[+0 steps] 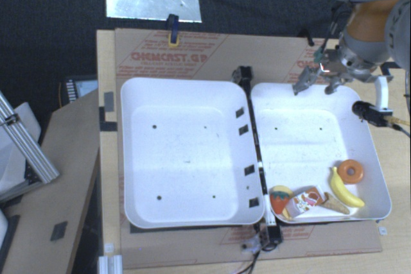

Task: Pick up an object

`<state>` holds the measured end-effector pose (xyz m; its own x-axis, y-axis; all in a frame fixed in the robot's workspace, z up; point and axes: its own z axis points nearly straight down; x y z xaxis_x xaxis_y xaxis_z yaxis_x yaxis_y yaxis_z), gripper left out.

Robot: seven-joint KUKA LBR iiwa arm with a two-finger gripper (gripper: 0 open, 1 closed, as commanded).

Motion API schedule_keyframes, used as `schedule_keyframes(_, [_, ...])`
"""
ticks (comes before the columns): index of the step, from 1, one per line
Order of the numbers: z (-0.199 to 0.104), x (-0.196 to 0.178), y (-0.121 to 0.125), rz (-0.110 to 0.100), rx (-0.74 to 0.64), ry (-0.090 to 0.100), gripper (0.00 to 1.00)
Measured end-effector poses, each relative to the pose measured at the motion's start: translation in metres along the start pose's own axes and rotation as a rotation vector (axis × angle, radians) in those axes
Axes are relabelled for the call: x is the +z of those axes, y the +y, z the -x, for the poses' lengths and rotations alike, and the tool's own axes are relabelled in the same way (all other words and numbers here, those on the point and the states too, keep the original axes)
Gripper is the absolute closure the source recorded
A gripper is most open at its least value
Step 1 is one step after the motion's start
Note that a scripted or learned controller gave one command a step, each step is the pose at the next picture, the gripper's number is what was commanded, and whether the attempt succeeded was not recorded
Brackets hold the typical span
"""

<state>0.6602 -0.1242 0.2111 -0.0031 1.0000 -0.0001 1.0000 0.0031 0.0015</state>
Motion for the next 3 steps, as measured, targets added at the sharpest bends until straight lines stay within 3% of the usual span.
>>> schedule_keyframes(1, [0.089, -0.019, -0.040, 0.000, 0.010, -0.005, 0.00])
schedule_keyframes(2, [0.061, -0.144, -0.088, 0.009, -0.002, -0.002, 0.00])
schedule_keyframes(3, [0.022, -0.253, -0.158, 0.015, -0.003, -0.002, 0.00])
